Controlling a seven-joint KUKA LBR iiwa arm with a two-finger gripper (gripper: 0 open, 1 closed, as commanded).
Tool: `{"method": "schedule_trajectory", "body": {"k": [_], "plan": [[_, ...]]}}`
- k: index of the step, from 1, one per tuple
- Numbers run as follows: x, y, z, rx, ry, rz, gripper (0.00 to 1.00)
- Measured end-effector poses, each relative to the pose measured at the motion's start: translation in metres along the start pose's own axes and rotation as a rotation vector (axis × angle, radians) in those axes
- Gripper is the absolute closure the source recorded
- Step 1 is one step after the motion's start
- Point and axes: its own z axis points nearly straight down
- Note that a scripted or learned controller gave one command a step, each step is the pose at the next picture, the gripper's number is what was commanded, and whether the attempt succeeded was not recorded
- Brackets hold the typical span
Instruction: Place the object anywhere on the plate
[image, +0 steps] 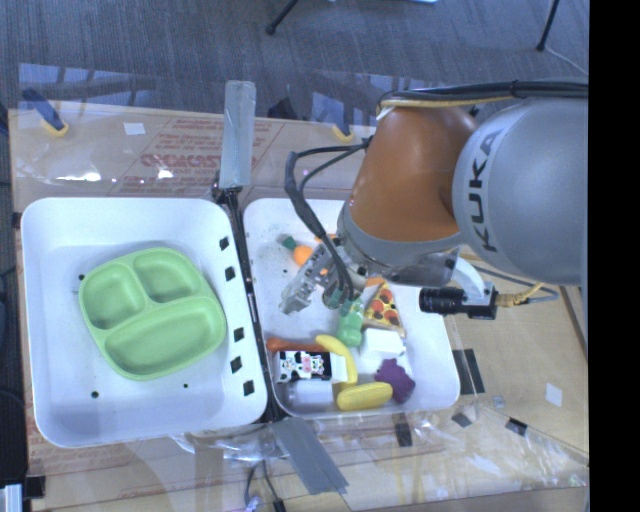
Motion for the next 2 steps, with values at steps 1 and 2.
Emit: {"method": "schedule_trajectory", "body": {"k": [1,2], "plan": [[0.0,0.0,0.0,0.0,0.0,0.0,0.0],[0.017,0.01,0.054,-0.001,-0.002,-0.263,0.0]]}}
